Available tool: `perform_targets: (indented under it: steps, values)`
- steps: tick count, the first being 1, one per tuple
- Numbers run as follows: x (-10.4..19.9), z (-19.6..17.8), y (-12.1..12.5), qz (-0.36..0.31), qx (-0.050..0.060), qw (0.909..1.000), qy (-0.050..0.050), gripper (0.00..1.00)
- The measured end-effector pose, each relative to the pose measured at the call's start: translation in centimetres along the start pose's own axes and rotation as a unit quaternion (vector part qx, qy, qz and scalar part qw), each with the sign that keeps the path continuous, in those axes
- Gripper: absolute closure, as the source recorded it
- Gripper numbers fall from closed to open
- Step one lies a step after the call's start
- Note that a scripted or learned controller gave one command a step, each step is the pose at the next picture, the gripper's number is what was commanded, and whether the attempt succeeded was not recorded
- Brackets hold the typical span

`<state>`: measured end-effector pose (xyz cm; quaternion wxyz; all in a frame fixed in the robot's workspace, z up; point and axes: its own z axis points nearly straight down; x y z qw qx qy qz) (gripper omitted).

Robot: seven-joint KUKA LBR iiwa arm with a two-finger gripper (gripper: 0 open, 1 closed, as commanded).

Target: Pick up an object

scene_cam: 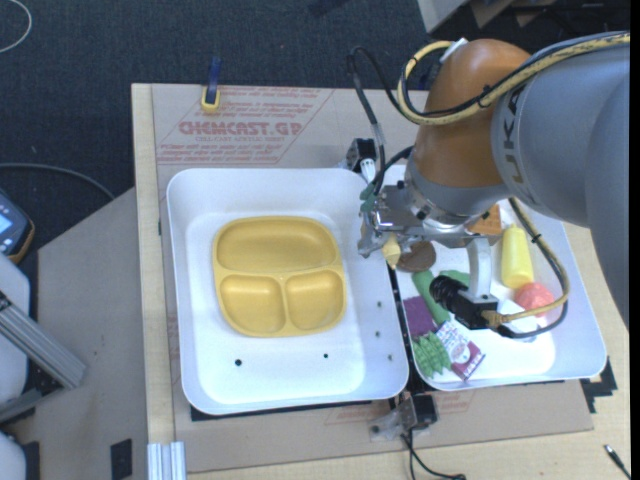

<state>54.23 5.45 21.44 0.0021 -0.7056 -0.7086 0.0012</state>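
My gripper (pixel 385 236) hangs over the left edge of the right bin (pixel 580 353), close to the wall between the two bins. Right under it sits a small brown and tan object (pixel 413 258); whether it is between the fingers cannot be made out. Further into the right bin lie a yellow object (pixel 516 255), a pink object (pixel 535 296), a green object (pixel 432 284), a purple object (pixel 416 314) and a green-and-white packet (pixel 447 349). The arm hides the bin's far part.
The left bin (pixel 190 268) holds a yellow divided plate (pixel 279 274). Both bins rest on a cardboard sheet (pixel 240 123) with red print. A blue and yellow clamp (pixel 212 88) sits at its far edge.
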Motion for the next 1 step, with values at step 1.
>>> perform_targets:
  steps: [1]
  values:
    - [0.22,-2.11,0.23,0.001,-0.004,1.0000,0.000,1.00]
